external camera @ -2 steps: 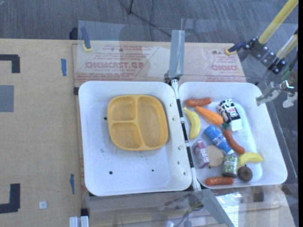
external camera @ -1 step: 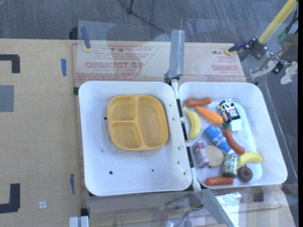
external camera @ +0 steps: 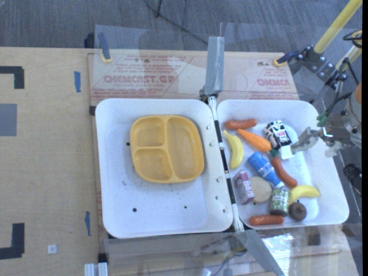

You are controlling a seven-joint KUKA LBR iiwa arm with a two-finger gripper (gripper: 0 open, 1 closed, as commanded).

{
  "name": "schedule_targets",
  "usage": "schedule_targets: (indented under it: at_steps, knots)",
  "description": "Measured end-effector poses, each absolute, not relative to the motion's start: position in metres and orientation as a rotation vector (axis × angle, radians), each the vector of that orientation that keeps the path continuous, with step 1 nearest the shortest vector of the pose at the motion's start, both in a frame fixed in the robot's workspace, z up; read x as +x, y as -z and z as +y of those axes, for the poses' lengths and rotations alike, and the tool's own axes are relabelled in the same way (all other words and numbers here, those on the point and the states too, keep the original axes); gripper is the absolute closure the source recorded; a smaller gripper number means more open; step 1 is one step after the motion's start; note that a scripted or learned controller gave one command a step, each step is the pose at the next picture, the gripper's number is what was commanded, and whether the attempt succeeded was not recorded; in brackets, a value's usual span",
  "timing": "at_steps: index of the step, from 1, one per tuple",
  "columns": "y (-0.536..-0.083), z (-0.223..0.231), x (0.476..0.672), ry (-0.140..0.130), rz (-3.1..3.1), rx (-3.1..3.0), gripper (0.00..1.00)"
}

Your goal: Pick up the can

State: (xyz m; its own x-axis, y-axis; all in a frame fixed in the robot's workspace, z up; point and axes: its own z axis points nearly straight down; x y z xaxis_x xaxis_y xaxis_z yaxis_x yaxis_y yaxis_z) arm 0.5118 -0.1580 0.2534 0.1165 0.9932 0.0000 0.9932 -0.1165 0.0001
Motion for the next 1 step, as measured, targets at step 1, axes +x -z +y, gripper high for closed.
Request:
schedule_targets:
  at_steps: [1]
  knots:
    - [-0.0976,-0.1114,0.4814,-0.009,2.042,2.382,0.0]
